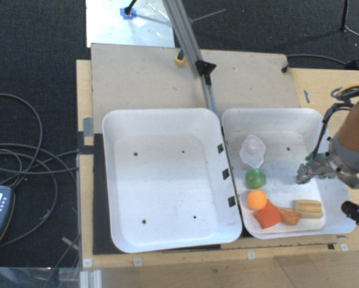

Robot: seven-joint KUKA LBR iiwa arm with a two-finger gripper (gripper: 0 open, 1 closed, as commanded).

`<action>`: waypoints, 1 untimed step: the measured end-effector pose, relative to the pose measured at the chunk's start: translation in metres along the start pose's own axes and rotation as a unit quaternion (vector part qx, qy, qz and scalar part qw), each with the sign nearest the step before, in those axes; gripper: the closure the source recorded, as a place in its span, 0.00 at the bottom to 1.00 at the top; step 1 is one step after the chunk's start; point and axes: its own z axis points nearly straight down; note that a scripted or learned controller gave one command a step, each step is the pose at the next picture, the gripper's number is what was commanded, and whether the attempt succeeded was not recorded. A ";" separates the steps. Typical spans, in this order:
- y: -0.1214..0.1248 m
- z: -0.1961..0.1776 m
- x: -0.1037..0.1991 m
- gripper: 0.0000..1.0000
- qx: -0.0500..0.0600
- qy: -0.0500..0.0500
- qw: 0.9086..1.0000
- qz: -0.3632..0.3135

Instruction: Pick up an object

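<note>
From the overhead camera, two white bins sit side by side on the bench. The left bin (161,179) occupies the centre of the picture. The right bin (275,131) holds all the objects, clustered toward its five-to-six o'clock part. A clear crumpled plastic piece (253,150) lies near the bin's centre; a green round object (256,177) sits just below it at six o'clock, then an orange ball (257,200) below that. A red block (267,216) touches the ball at its five o'clock, with a small orange-brown piece (290,217) beside it and a tan bread-like roll (308,208) at three o'clock of the block. The arm enters at three o'clock; its gripper (304,174) hangs over the bin's right side, above the roll, apart from every object. Whether it is clenched or released cannot be told.
</note>
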 end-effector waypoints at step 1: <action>-0.005 -0.045 0.000 1.00 -0.001 -0.001 1.000 -0.001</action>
